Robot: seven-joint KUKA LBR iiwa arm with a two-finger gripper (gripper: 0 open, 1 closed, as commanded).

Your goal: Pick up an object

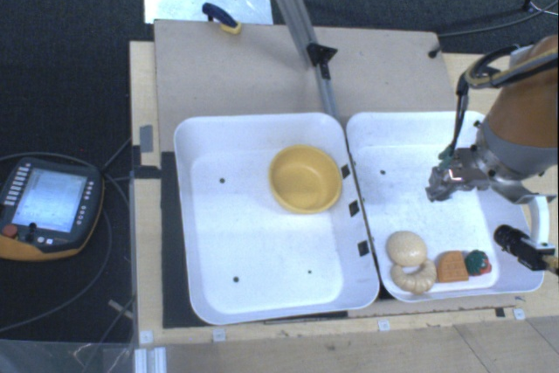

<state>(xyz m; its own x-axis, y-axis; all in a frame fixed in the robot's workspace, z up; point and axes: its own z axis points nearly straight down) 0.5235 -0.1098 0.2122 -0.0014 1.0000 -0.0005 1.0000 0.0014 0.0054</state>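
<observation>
In the camera view, the gripper (447,182) hangs over the right bin (376,144), above the bare floor in the middle of it; whether it is spread or pressed together I cannot tell. Toward the near edge of that bin — well below the gripper — lies a small cluster: a pale round bun (406,247), a ring-shaped pastry (415,277) touching it on the near side, and just right of that an orange cracker (452,266) with a small green piece (477,262) beside it. The bun looks like the easiest take (probably a light, stiff plastic toy, smooth and a bit slippery) — best pinched across its widest part. The left bin (201,214) holds a yellow bowl (305,178).
</observation>
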